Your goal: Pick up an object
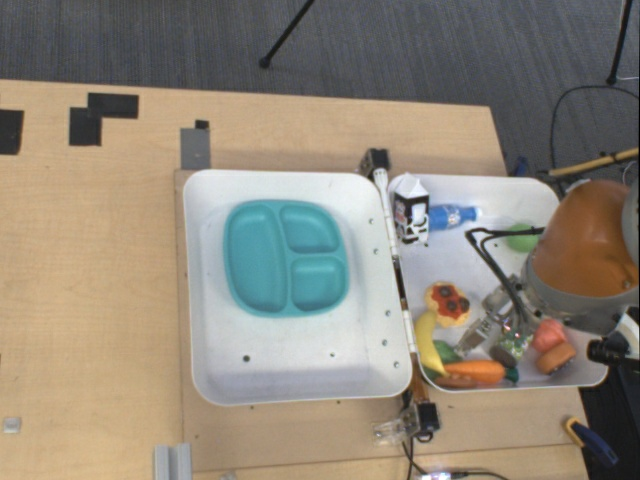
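My gripper (497, 326) hangs low in the right bin (480, 203); whether it grips anything, I cannot tell. A carrot (474, 372) lies just below it. Beyond the wooden bench (90, 298) is grey carpet (150, 18).

**Around the bins: tabletop, tape and stands**

A pale wooden tabletop (90, 298) is filling most of the view, with grey carpet (200, 18) lying beyond its far edge. Black tape patches (100, 116) are sitting near the tabletop's far left corner. A small grey bracket (195, 146) is standing just beyond the left bin's far corner. A dark stand leg (300, 18) is slanting across the carpet, and another is showing at the far right. A clear clip (396, 429) is lying at the tabletop's near edge, beside a small black connector with a cable trailing off toward the bottom. Black cable is looping over the carpet at the right.
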{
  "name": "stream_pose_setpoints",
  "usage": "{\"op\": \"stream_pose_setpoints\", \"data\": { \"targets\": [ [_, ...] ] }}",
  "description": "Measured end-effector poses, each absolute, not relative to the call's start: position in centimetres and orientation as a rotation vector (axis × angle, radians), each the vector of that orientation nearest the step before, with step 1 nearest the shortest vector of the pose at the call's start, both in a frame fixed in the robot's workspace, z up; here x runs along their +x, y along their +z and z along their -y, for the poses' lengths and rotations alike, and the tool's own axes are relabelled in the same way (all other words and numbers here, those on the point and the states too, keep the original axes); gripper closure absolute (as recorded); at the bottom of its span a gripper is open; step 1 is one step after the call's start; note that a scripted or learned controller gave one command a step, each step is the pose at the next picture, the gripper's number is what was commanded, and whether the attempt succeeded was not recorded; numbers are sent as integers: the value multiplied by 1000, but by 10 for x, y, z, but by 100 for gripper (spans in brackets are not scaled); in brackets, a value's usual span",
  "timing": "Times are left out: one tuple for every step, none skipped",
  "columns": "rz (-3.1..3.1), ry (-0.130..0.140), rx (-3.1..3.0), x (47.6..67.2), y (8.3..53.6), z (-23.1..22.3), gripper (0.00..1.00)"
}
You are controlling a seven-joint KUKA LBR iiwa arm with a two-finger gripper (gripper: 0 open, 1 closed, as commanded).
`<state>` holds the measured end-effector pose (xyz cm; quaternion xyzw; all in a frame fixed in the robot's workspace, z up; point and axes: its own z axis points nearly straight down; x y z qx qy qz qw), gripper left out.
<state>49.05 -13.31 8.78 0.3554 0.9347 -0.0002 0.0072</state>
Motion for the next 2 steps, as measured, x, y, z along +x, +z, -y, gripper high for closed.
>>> {"op": "stream_pose_setpoints", "data": {
  "targets": [
    [-2916, 4, 1114, 493, 99, 132, 100],
    [-2936, 3, 1102, 498, 158, 91, 100]
  ]
}}
